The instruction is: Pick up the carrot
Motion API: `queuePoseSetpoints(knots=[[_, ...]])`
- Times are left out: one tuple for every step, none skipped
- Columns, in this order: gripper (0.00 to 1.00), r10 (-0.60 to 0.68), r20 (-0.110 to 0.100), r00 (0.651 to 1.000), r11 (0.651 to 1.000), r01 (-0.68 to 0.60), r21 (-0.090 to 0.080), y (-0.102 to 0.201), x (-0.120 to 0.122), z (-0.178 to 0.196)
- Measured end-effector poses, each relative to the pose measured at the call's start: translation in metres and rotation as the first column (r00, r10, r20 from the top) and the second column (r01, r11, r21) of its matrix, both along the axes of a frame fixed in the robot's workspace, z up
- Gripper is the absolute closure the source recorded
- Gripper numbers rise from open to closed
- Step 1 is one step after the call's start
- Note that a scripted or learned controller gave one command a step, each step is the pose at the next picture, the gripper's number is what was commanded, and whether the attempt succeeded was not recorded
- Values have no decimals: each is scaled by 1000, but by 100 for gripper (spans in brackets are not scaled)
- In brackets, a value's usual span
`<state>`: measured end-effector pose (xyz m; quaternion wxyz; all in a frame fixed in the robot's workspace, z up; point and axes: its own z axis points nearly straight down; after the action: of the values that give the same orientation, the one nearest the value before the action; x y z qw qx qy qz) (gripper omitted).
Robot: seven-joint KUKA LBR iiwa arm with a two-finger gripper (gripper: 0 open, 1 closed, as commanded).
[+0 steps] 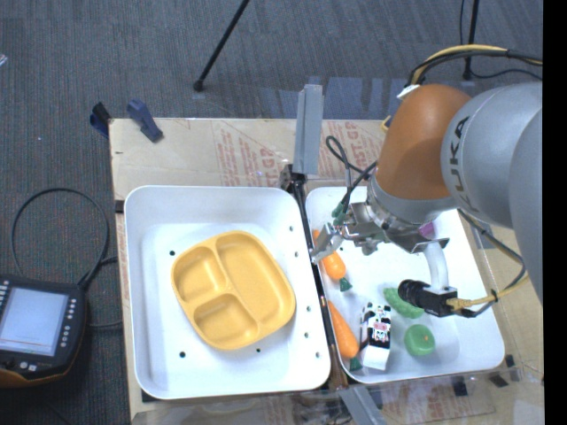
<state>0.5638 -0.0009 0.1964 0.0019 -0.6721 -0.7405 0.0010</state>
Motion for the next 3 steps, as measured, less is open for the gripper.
queuePoseSetpoints(knots=[[0, -353, -4, 936, 936, 353, -3, -34, -39, -11], [0, -310, -3, 951, 951, 310, -2, 57, -24, -11], [0, -326, 1, 945, 945, 326, -4, -26, -6, 5]])
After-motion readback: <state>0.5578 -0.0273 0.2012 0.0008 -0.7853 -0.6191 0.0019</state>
